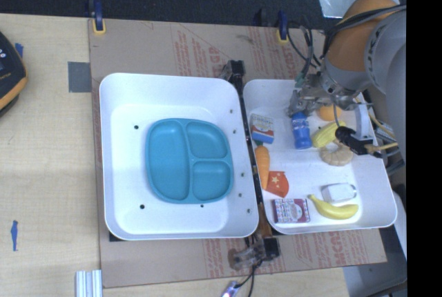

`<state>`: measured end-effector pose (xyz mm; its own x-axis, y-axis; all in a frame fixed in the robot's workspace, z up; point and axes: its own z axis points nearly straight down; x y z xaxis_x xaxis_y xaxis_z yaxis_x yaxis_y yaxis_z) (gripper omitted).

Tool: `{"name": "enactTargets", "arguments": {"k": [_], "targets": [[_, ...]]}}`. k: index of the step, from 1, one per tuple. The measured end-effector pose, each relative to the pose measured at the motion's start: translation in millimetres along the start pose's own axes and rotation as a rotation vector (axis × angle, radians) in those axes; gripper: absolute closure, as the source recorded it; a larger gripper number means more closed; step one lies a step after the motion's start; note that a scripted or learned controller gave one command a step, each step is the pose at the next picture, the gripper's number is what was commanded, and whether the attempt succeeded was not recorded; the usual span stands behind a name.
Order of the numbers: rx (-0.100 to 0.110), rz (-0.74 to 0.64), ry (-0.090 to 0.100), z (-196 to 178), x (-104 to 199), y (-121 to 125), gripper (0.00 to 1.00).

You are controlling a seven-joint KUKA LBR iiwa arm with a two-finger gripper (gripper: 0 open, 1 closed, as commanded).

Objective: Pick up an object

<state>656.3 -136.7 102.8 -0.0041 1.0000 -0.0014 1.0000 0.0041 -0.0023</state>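
The bench (48, 171) carries a brown cardboard sheet (173, 47) on which two shallow white bins sit side by side, their inner rims touching. The left bin (117, 150) holds a blue divided plate (190, 160), lying flat near its centre with three compartments facing up. The right bin (376, 181) holds the loose objects. The arm (366, 33) enters from the right and hangs over the far right corner of that bin, its orange band uppermost. The gripper (307, 101) sits low at the far end of the right bin, just above a blue can-like object (301, 132); whether its fingers are wide or closed cannot be told, as the wrist and cables mask them, and nothing is seen between them. A banana (335, 209) lies along the near rim, with a small white box (338, 191) just behind it. A red-and-white packet (290, 210) lies at the near left corner, a red pouch (277, 183) beside it, and a carrot (262, 163) along the left wall. A small white-and-red carton (262, 128) lies beyond the carrot. A yellow object (326, 135) and a tan round piece (336, 156) lie near the gripper, right of the blue can.
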Motion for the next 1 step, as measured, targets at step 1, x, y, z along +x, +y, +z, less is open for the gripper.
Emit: {"name": "enactTargets", "arguments": {"k": [1], "targets": [[-0.001, -0.001, 0.003, -90.4, 87.5, -8.5, 1.0]]}}
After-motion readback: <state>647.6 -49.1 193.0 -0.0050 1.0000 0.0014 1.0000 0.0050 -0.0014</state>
